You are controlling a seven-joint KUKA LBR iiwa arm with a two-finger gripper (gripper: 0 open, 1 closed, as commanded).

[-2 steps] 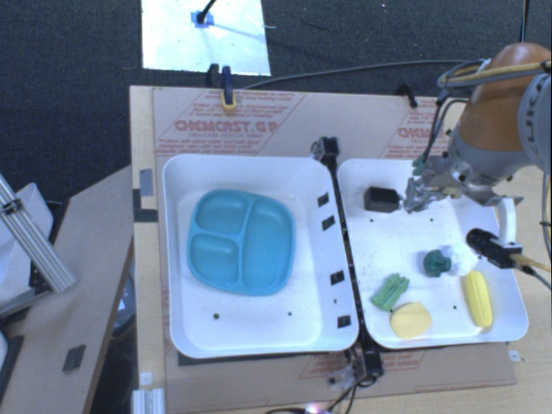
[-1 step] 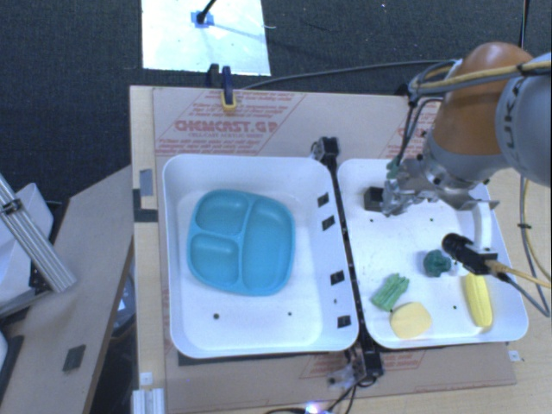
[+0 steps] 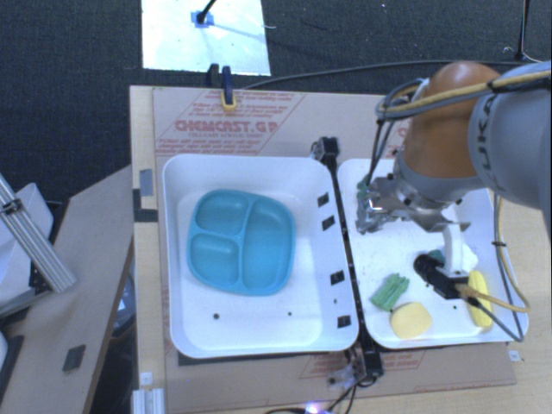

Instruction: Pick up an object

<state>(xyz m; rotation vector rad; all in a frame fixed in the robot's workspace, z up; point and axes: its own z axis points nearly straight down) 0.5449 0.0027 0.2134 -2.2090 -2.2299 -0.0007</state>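
**Pincer low in the right-hand bin, two small pieces lying near it**

Dark carpet (image 3: pixel 69 76) surrounds the bench (image 3: pixel 147 257), a pale board. On it lies a brown sheet (image 3: pixel 233 123) printed CHEMCAST GP, part of it under the two white bins. A white square sheet (image 3: pixel 203 24) lies on the carpet beyond the bench.

The grey arm (image 3: pixel 509 145), with its orange band (image 3: pixel 448 119), comes in from the view's right. Its pincer (image 3: pixel 366 221) is over the right-hand bin (image 3: pixel 384 253), close to the wall shared with the other bin. Whether the pincer is open or closed cannot be told.

Across that wall from the pincer, the left-hand bin (image 3: pixel 250 317) holds a blue divided plate (image 3: pixel 241 241), lying flat.

The green piece (image 3: pixel 389 291) is bright and ridged. It lies tilted on the bin floor near the pincer, toward the bin's near edge and apart from it. The yellow lump (image 3: pixel 410 320), rounded and pale, sits just beside the green piece on the side away from the pincer.
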